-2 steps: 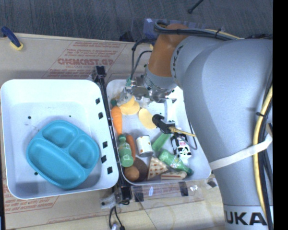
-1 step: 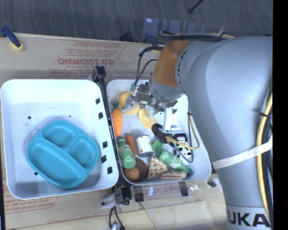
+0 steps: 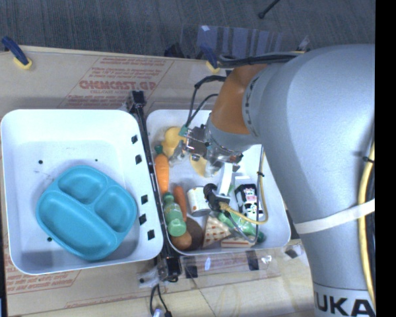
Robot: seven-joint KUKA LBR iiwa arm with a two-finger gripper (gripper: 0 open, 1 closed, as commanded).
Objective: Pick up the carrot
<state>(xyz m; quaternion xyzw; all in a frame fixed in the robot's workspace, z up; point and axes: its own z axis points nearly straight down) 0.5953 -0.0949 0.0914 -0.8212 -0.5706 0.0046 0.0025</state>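
**Carrot lies left of the gripper, long axis running up and down the frame**

At the bottom of the frame, the near end of the right bin (image 3: 277,233) is seen crowded: a slice-shaped toy (image 3: 218,232), a dark brown piece (image 3: 193,228) and a green bottle-like toy (image 3: 175,218) are packed against the near wall. Just above them, a second orange-red stick (image 3: 180,200) is spotted, shorter and darker than the target, and it could be mistaken for it.

Moving up the frame, the carrot (image 3: 162,174) is found along the left wall of the right bin, just beside the divider. Its long axis is judged to run nearly straight up and down the picture, with a green tip at the upper end. It is lying flat and nothing is seen between any fingers.

Further up and to the right, the gripper (image 3: 208,154) is placed over the bin's middle, under the orange band of the arm (image 3: 317,144). Whether the jaws are spread or pressed together cannot be told; the wrist and cabling hide them. A yellow toy (image 3: 172,137) is noted just left of the wrist.

So the key relation is called: the carrot lies to the gripper's left and slightly lower in the frame, near but apart. A leftward shift is likely needed, with the fingers set across the carrot's narrow width. The close bin wall may crowd one finger.

In the left bin (image 3: 26,131), a blue divided plate (image 3: 86,210) is lying well apart from the action.
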